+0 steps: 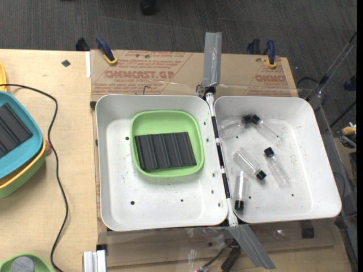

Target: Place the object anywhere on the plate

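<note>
Beside the green plate (167,145), clear vials (249,165) litter the right bin (317,208).

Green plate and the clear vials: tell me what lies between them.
In the camera view, the bins' adjoining white walls lie between the green plate and the clear vials.

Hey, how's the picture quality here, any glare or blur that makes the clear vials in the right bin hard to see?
Camera view: even, soft lighting, faint shadows along the bin walls. The clear vials nearly vanish against the white right bin; their black caps stand out, their bodies show mostly by pale glints. The green plate and its dark ribbed insert are crisp. The whole image is a little soft.
</note>
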`<state>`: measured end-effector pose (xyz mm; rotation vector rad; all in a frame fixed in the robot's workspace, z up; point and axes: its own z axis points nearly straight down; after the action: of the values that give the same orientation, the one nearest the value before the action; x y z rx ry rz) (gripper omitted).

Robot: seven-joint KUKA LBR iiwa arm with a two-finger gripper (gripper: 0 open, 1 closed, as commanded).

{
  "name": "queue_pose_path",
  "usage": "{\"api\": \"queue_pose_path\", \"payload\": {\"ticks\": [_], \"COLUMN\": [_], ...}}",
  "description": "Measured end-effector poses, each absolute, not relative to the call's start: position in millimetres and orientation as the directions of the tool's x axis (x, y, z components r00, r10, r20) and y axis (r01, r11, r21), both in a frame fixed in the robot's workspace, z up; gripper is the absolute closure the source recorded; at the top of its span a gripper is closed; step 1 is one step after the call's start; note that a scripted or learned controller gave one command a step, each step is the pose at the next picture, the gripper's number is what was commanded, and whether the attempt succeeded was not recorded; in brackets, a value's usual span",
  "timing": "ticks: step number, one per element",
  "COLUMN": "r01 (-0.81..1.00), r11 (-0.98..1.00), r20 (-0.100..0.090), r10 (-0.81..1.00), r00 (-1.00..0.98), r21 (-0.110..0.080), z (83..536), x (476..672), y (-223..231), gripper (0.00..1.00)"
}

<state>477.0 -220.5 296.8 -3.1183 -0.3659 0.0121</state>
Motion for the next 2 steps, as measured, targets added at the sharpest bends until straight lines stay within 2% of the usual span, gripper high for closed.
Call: {"api": "queue_pose_path", "payload": {"ticks": [1, 2], "r01": [0.2, 0.199], "r11": [-0.98, -0.98], "r20": [-0.007, -0.007], "r10": [0.2, 0.199], "r00": [0.98, 0.98], "r21": [-0.003, -0.003], "z": [261, 250], "x": [476.9, 476.8], "y": [-222, -222], "gripper": [0.0, 0.0]}}
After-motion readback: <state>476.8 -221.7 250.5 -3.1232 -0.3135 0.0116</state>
